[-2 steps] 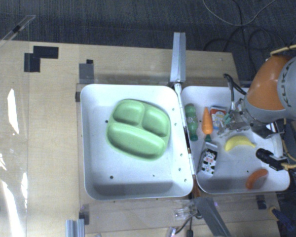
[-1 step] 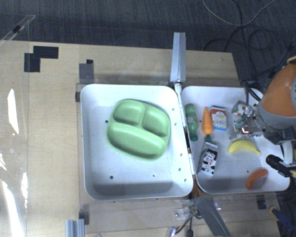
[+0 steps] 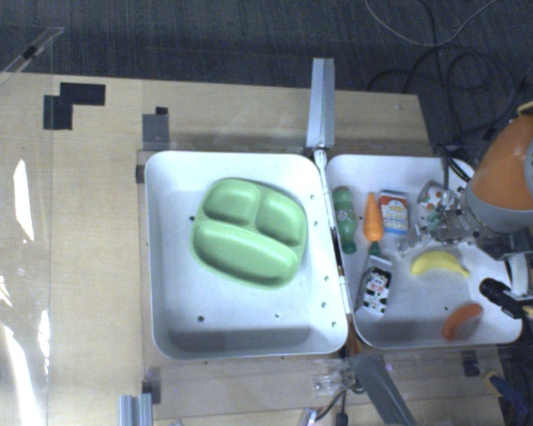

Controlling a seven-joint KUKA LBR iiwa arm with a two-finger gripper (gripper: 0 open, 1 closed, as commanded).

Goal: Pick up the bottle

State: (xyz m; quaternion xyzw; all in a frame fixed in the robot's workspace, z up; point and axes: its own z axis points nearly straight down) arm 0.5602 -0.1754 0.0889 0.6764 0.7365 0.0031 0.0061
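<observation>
Green bottle (image 3: pixel 343 219) lies lengthwise along the right bin's (image 3: pixel 426 331) left wall, beside the carrot (image 3: pixel 372 219); pincer (image 3: pixel 437 213) hangs over that bin.

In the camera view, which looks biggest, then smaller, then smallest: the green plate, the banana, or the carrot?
1. green plate
2. banana
3. carrot, though it looks close to the banana in size.

Green bottle (image 3: pixel 343 217), green tray (image 3: pixel 249 230) — orange carrot (image 3: pixel 372 219), yellow banana (image 3: pixel 440 264)
</observation>
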